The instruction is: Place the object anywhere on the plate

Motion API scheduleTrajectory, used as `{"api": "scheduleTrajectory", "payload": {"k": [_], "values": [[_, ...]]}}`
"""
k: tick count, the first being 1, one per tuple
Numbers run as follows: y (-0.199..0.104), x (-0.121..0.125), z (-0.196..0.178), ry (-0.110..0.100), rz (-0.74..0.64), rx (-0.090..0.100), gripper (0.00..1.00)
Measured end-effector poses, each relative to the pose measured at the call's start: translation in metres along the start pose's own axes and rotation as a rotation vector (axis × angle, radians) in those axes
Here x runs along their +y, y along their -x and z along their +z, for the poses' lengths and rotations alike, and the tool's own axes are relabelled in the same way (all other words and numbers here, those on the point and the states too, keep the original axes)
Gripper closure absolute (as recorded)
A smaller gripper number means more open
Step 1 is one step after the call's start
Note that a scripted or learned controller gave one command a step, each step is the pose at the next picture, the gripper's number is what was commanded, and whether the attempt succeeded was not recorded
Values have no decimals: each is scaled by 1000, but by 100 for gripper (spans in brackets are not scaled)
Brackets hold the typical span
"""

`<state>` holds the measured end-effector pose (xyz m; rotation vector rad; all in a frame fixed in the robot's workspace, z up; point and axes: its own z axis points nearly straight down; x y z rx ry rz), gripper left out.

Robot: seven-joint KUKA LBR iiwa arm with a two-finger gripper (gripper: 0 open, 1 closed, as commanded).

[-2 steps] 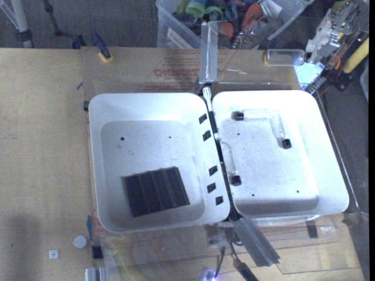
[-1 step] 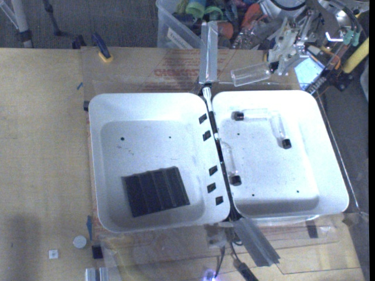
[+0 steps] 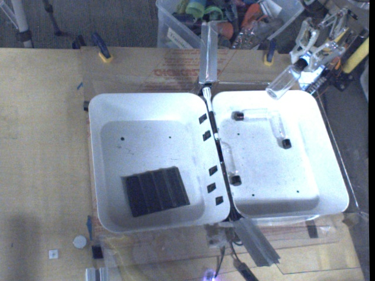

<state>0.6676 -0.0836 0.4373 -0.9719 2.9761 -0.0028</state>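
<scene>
End effector: my end effector (image 3: 309, 50) sits past the far right corner of the right bin (image 3: 335, 167), pale and tangled against the clutter there. I cannot tell whether it is open or closed.
Object: I take it to be the clear tube (image 3: 282, 85), which slants down from my end effector over the right bin's far rim. It is touching or just beside my tip, and whether I grip it is too blurred to say.
Plate: I judge this to be the dark ridged slab (image 3: 157, 191), which lies flat in the near part of the left bin (image 3: 146, 100), well apart from the tube.
Step in hand: carry the tube across to the slab, provided the grip is real.
Doing it well: I stay high enough to pass the raised divider (image 3: 214, 151) between the bins, then come down over the slab's middle so the tube lands along its ridges rather than rolling off an edge.
Hazards: a clear frame with black ends (image 3: 275, 127) lies in the right bin under my path, and a round tube can roll once freed.
Release: low and level, just above the slab.
</scene>
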Motion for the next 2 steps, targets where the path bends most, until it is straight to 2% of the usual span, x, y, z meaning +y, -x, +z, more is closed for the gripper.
{"api": "scheduleTrajectory", "payload": {"k": [1, 2], "values": [[-83, -113, 0, -2, -103, 1, 100], [-82, -112, 0, 0, -779, 0, 100]]}}
